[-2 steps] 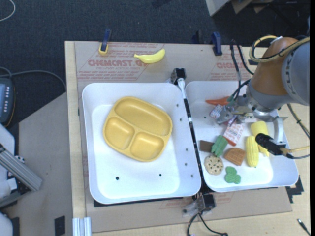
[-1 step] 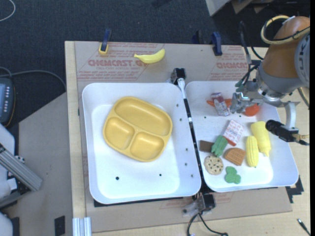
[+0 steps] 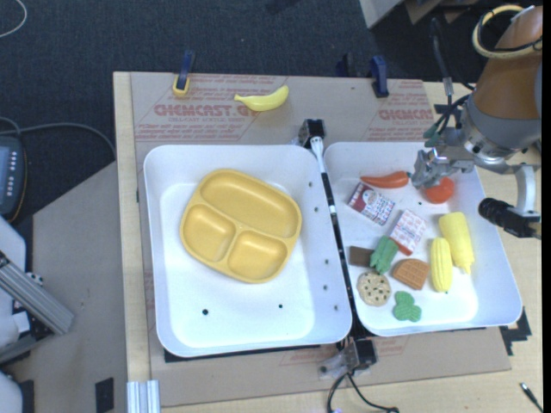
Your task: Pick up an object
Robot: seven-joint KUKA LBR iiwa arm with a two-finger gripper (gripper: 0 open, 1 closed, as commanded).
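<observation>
Red and round, a small tomato-like toy (image 3: 439, 191) lies in the upper right of the right bin (image 3: 504, 304), and of all the toys it looks the likeliest target, being the one closest to the gripper (image 3: 428, 172). It sits just below and slightly right of the gripper in the frame, so near that the two may be touching; that cannot be settled from this angle. Being round, it has no long axis to line up with. Just to the left lies a red-orange chilli pepper (image 3: 385, 180), its length running left to right across the frame, with its right tip close to the gripper. Whether the gripper is open or closed cannot be told, and nothing can be seen held in it.

Further down the right bin are a small printed carton (image 3: 371, 204), a pink-checked packet (image 3: 408, 230), two yellow corn cobs (image 3: 450, 246), a waffle (image 3: 411, 273), a cookie (image 3: 374, 288) and a green broccoli piece (image 3: 406, 307). The left bin (image 3: 168, 308) holds a yellow divided plate (image 3: 240, 224). A toy banana (image 3: 263, 100) rests on the desk (image 3: 138, 110) above the bins.

The arm (image 3: 508, 93) enters from the upper right of the frame, orange band uppermost, its wrist angled down and leftward over the bin's upper right part
</observation>
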